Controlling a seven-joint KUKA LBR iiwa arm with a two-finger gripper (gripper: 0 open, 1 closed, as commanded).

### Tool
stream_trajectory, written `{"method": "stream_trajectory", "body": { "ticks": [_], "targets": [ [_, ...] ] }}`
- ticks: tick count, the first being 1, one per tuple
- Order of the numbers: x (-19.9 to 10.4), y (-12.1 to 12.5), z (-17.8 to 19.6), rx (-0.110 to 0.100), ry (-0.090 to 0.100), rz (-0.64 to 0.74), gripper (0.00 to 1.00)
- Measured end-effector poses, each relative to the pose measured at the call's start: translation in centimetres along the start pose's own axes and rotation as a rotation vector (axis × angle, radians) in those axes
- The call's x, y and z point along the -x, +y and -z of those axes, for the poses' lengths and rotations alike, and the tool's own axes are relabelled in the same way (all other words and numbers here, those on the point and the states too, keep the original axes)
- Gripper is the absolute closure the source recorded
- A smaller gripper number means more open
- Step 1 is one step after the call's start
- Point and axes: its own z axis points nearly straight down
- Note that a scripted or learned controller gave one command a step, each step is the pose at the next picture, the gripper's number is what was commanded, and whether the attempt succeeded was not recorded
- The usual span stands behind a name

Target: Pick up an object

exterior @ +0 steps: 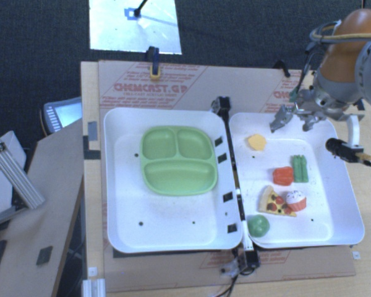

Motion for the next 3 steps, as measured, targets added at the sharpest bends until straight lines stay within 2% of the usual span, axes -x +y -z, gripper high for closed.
{"method": "stream_trajectory", "body": {
  "ticks": [1, 2, 3],
  "targets": [
    [0.0, 0.3, 0.9, 0.013, -0.002, 0.002, 0.00],
    [-0.2, 0.8, -5.2, 0.009, -0.001, 0.005, 0.00],
    [-0.3, 1.2, -9.7, 0.018, 0.000, 0.005, 0.00]
  ]
}}
